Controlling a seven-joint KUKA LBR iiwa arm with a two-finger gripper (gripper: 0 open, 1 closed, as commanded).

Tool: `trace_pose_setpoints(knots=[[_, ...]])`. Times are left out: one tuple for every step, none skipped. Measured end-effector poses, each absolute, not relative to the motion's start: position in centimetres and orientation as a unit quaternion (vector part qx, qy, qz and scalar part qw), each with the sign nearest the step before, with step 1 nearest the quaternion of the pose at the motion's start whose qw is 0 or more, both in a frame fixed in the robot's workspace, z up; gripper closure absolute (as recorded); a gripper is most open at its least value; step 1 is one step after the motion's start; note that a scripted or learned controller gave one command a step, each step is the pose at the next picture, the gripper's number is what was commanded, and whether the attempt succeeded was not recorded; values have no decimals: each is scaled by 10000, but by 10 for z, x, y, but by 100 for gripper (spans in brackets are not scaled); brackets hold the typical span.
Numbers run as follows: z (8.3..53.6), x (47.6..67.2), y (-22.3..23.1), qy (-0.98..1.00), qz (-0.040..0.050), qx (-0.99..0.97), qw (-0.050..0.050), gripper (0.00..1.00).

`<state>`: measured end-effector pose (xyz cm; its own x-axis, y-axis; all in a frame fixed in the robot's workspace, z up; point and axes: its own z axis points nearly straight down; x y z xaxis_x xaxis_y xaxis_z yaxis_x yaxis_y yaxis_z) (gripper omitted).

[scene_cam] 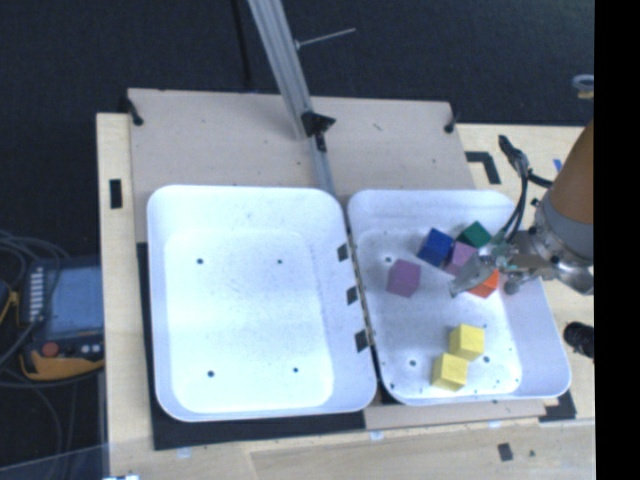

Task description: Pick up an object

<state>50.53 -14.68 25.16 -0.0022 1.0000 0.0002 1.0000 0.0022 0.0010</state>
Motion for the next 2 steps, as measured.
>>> trace_pose_setpoints(knots=[[252, 505, -147, 7070, 6, 7073, 8, 0], [206, 500, -154, 7068, -15, 7074, -11, 0]])
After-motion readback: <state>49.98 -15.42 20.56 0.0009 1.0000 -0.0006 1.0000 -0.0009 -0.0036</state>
